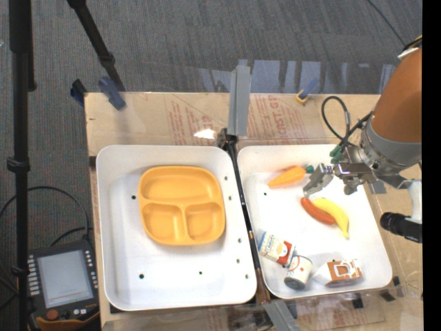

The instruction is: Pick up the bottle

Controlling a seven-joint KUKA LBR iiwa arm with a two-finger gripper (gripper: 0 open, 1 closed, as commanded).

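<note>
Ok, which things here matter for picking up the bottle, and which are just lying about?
Job: gripper; small white cylinder, probably the bottle, though not certain; right bin holding it.
Lying about: carrot, red item, banana, striped carton, orange carton, yellow divided plate, left bin.

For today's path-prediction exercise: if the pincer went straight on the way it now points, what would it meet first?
Probably the carrot: the pincer points leftward toward it over the right bin. Height is unclear, so it might pass above.
</note>
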